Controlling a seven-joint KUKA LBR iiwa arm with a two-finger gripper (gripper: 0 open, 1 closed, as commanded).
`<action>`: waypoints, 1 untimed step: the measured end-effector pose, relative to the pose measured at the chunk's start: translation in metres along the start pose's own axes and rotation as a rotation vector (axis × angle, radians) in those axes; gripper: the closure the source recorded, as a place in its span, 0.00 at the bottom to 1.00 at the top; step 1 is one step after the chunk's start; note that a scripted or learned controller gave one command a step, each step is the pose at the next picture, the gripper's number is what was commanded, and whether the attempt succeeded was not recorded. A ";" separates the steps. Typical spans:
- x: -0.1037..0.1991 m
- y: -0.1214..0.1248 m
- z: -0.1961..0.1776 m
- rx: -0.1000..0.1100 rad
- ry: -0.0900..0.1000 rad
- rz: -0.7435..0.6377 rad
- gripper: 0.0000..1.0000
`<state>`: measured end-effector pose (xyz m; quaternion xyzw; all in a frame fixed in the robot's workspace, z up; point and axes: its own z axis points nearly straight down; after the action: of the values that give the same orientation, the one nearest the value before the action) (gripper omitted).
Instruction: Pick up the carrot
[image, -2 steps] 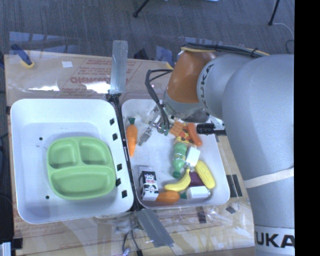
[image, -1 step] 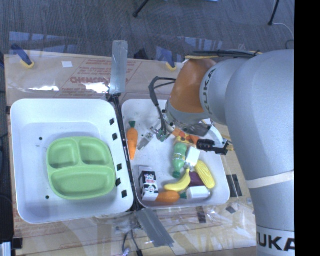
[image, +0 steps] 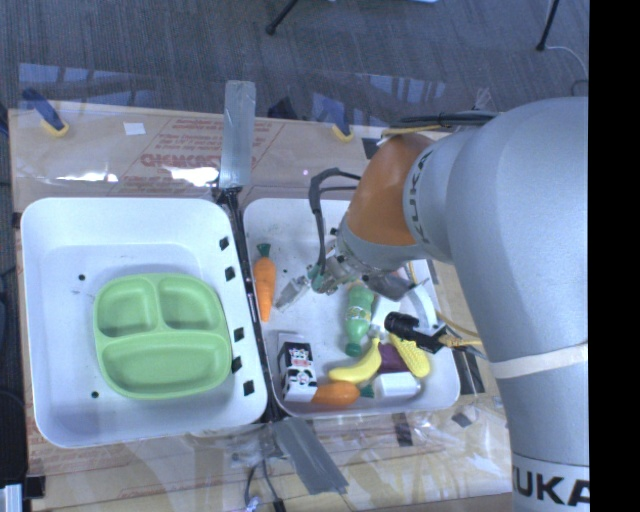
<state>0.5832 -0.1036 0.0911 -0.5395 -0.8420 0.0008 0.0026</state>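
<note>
two shallow white bins sit side by side on the tabletop (image: 120, 150), which is covered with a clear sheet. the left bin (image: 50, 230) holds a light green divided plate (image: 160, 335) with three compartments, lying flat near the middle of the bin. the right bin (image: 290, 215) holds the toys. the carrot (image: 264, 283), orange with a small green top, lies along the left wall of the right bin, its green end pointing to the far side and its tip toward the near side. the grey arm (image: 510, 240) with its orange band (image: 385, 205) reaches in from the right and covers much of the right bin. the fingers (image: 296, 291) hang low over the bin floor just to the right of the carrot, apart from it, with nothing seen between them; they look spread apart, one metal tip pointing toward the carrot. a green bottle (image: 357, 315) lies just right of the fingers, below the wrist. near the front wall of the right bin are a banana (image: 358, 366), a corn cob (image: 410, 355), an orange fruit (image: 335, 394), a white block (image: 398, 384) and a small black and white carton (image: 296, 366), all crowded close together. a dark cable (image: 318, 200) loops from the wrist over the far part of the bin.
</note>
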 end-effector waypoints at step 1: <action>-0.020 0.045 -0.001 0.003 -0.006 0.236 0.00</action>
<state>0.6327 -0.1032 0.0923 -0.6349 -0.7726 0.0040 0.0008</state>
